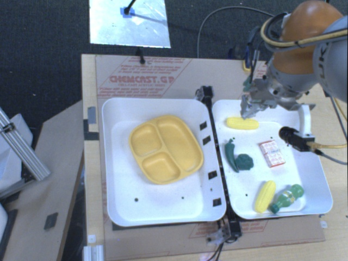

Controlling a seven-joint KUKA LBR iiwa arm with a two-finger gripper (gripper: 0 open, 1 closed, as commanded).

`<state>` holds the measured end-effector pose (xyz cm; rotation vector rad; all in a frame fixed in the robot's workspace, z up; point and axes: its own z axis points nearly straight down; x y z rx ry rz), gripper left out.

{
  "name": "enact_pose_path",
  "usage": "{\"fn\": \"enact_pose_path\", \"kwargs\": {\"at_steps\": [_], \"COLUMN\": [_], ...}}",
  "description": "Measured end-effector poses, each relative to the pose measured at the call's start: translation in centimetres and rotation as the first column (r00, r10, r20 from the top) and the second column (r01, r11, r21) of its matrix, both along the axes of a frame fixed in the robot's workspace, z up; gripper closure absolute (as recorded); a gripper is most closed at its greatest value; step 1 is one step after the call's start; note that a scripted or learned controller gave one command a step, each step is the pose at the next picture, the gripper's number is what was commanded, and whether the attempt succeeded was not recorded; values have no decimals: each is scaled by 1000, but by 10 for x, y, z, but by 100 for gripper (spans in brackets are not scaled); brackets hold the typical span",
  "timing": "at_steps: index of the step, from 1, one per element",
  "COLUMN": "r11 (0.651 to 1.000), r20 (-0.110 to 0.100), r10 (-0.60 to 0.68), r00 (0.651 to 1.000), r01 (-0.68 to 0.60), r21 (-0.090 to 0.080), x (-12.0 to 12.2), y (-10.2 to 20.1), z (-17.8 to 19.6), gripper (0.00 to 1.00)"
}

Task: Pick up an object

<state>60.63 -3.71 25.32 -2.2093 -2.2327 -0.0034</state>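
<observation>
Nothing is lifted yet: the tool (249, 111) hangs just above the yellow banana (242, 124) lying at the far end of the right bin (318, 186), its grip state impossible to tell, so the grasp and lift remain

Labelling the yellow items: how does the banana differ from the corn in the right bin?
The banana lies crosswise at the far end of the right bin, right beneath the gripper; the corn lies at the near end, tilted, beside the green bottle. The banana looks smooth, the corn ribbed. Both are yellow and elongated.
</observation>
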Motion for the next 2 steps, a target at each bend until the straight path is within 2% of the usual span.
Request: {"fn": "enact_pose_path", "kwargs": {"at_steps": [1, 2], "r11": [1000, 1000], "r20": [-2, 1], "r10": [1, 0], "r00": [1000, 1000], "r01": [-1, 0], "r21": [0, 0], "x": [-17, -16], "y": [60, 108], "z": [-10, -12], "gripper": [100, 100]}}
